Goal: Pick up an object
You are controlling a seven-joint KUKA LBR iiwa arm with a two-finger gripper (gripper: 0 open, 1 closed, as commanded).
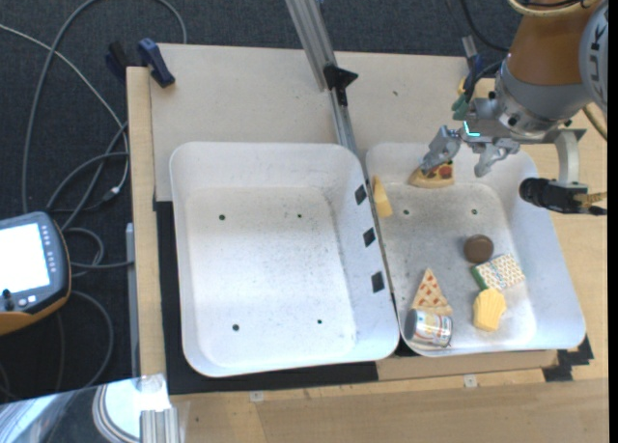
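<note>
Reaching into the right bin (541, 267), the gripper (464, 154) hangs fingers apart beside the pizza slice (432, 176) at that bin's far edge; closing in comes next, I judge

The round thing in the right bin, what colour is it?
Brown. The round thing shows plainly in the camera view, beside a checkered block.

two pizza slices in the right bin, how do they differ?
The pizza slice by the gripper lies at the bin's far edge, right under the gripper; the near pizza slice lies towards the front, beside the can. The far one looks squat and is partly covered by a finger; the near one shows a full triangle, tip pointing away. Both are tan with red spots.
</note>
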